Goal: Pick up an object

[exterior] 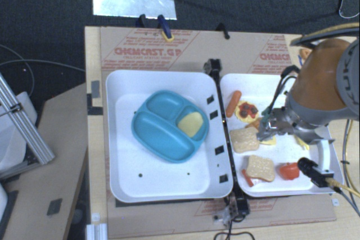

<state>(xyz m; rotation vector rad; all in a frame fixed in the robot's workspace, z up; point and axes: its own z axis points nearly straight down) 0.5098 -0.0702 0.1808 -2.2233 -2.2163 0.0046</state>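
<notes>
The right bin (256,81) holds several toy foods: a sausage (233,103), a small pizza piece (247,111), a bread slice (244,140), a second bread slice (261,168), a red piece (289,171) and a yellow strip (301,142). My gripper (264,133) hangs low over the middle of this bin, right at the near bread slice's right edge. The arm's wrist hides the fingertips. A blue divided plate (163,126) lies in the left bin (121,177) with a yellow food piece (191,123) in its right compartment.
A black divider with clips (220,121) runs between the two bins. The grey and orange arm (323,87) covers the right bin's right side. A black part (314,171) sticks out near the bin's front right corner. Cardboard (169,48) lies beneath the bins.
</notes>
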